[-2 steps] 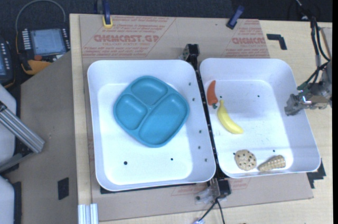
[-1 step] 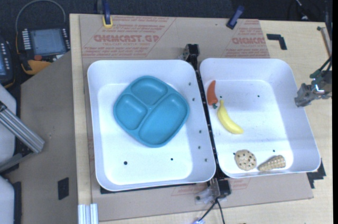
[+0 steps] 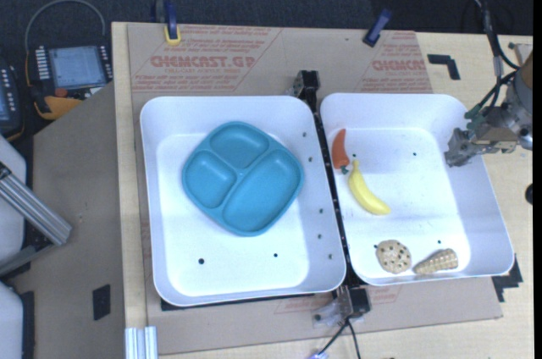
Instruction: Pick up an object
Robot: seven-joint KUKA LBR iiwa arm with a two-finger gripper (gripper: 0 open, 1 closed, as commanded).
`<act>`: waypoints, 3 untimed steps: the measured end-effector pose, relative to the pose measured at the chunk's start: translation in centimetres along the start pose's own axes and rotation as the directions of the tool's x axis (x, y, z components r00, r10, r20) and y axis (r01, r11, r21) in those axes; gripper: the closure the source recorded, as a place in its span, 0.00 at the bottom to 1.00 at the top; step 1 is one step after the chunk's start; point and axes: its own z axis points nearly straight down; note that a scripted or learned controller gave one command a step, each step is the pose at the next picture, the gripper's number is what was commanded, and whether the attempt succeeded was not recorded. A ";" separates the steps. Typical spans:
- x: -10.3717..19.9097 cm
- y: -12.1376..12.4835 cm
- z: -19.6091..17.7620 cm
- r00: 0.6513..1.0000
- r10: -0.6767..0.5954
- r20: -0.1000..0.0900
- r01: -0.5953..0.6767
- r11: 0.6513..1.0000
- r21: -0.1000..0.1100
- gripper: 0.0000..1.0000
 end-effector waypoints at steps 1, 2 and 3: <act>5.0 0.2 -0.3 1.000 0.003 -0.002 -0.003 1.000 0.003 1.00; 10.5 1.1 1.5 1.000 0.003 -0.001 -0.003 1.000 0.006 1.00; 15.6 1.0 3.1 1.000 0.001 -0.002 -0.001 1.000 0.006 1.00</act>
